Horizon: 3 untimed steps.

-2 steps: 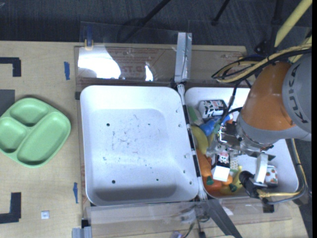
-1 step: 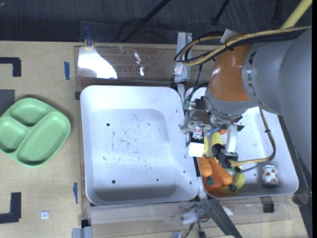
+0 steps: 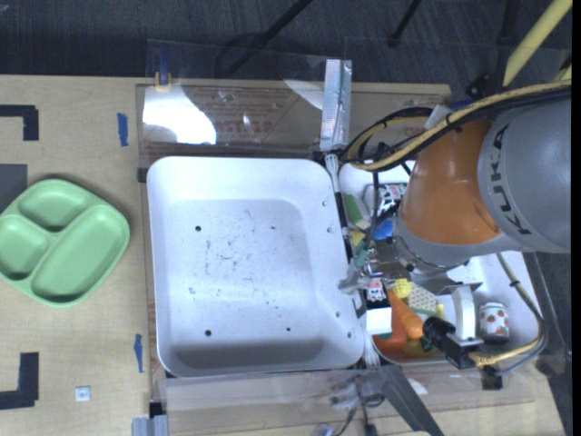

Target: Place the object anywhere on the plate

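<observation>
Overhead, the grey arm [image 3: 508,180] covers most of the right bin [image 3: 517,271], its gripper [image 3: 368,275] low among cluttered small objects [image 3: 408,316], fingers too obscured to tell apart or together. Left bin [image 3: 245,252] lies alongside. Well apart, the green plate [image 3: 62,241] rests on the bench [image 3: 64,134], possibly three-compartmented.

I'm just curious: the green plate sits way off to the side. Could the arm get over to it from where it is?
Probably yes. The arm hangs over the right bin, and between it and the plate lie only the left bin and bare bench. Whether it stretches that far is uncertain.
</observation>
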Motion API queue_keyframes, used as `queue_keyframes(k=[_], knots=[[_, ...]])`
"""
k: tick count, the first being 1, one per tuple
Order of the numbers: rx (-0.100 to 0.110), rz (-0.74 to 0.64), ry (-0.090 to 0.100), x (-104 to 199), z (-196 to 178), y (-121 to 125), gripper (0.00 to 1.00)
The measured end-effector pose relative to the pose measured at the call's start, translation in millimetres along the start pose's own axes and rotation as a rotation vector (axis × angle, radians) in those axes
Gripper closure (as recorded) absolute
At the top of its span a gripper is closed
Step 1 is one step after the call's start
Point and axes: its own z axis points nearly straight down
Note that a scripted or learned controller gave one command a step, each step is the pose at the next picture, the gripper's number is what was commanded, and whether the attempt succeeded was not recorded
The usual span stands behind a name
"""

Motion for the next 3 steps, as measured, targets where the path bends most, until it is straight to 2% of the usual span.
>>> queue_keyframes(k=[1, 2, 3], knots=[[0.000, -0.229, 0.000, 18.0, -0.1, 1.3, 1.00], [-0.001, -0.229, 0.000, 18.0, -0.2, 1.4, 0.00], [-0.002, -0.227, 0.000, 17.6, -9.5, 2.0, 1.00]])
